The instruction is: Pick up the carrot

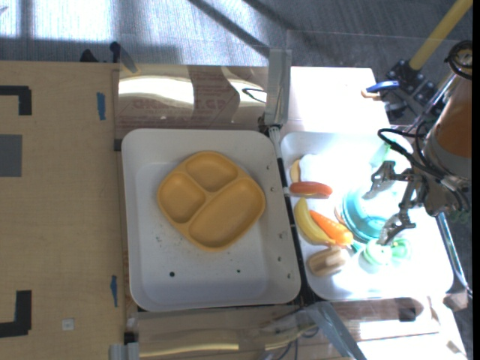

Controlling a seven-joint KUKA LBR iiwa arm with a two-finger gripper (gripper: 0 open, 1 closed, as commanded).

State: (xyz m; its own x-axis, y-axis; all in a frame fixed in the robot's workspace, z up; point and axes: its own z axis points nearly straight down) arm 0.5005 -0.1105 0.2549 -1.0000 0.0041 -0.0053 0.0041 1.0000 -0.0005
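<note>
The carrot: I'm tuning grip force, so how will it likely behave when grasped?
The carrot looks like a smooth, tapered toy, so probably stiff and light, perhaps slippery toward the thin end. It lies against the banana, so a push may nudge both. Rounded, it could roll.

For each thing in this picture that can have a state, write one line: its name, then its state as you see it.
carrot: lying in the right bin, resting across the banana, not held.
banana: lying flat under the carrot.
sausage: lying flat near the bin's left wall.
divided plate: upright in the left bin, nothing in its compartments.
tool: open, above the right bin, holding nothing.
</note>
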